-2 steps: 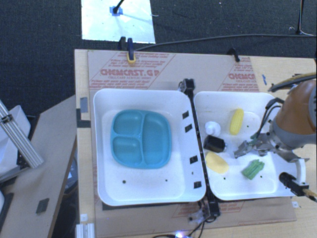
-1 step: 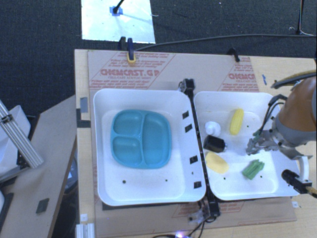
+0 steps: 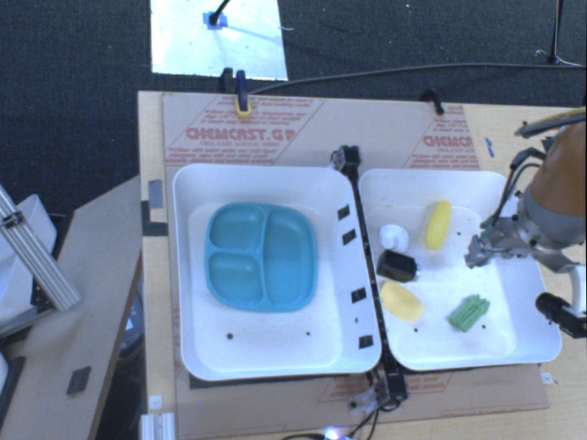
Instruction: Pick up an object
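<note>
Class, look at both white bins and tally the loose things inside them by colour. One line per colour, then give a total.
Blue: 1, the blue divided plastic plate in the left bin
Yellow: 2, the long yellow corn-shaped piece and the pale yellow rounded lump
White: 1, the small white rounded object
Black: 1, the black blocky object
Green: 1, the green ridged piece
Total: 6

In the right bin lie a yellow corn cob (image 3: 438, 225), a black block (image 3: 397, 266), a pale yellow lump (image 3: 402, 302), a green piece (image 3: 469, 313) and a small white object (image 3: 393, 237).
</note>
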Controlling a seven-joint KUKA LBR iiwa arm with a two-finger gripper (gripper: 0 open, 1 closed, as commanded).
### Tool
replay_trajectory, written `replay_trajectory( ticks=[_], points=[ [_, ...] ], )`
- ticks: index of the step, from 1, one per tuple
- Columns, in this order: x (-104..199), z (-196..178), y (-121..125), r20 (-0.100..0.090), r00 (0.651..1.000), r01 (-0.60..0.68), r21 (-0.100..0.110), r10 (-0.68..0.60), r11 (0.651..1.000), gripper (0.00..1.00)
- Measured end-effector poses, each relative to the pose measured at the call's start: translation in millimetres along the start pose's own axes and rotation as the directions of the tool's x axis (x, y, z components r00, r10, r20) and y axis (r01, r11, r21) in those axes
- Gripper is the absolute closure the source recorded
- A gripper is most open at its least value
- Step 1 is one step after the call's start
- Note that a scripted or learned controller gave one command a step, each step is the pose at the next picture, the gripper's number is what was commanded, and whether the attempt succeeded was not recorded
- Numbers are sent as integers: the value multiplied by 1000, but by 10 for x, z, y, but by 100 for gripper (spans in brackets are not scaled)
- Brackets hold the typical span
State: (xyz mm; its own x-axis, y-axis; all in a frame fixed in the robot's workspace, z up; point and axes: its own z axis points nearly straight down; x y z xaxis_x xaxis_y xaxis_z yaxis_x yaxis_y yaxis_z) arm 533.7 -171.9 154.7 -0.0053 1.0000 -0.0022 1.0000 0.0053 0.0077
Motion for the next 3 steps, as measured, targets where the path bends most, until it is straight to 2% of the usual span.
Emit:
replay_trajectory(
  ticks=[1, 2, 3],
  points=[
    [-6, -543, 27, 0, 1000, -1, 0, 1, 1000, 100],
    [484, -504, 239, -4, 1000, 4, 4, -4, 1000, 100],
    [973, -630, 403, -4, 1000, 5, 4, -5, 1000, 100]
  ],
)
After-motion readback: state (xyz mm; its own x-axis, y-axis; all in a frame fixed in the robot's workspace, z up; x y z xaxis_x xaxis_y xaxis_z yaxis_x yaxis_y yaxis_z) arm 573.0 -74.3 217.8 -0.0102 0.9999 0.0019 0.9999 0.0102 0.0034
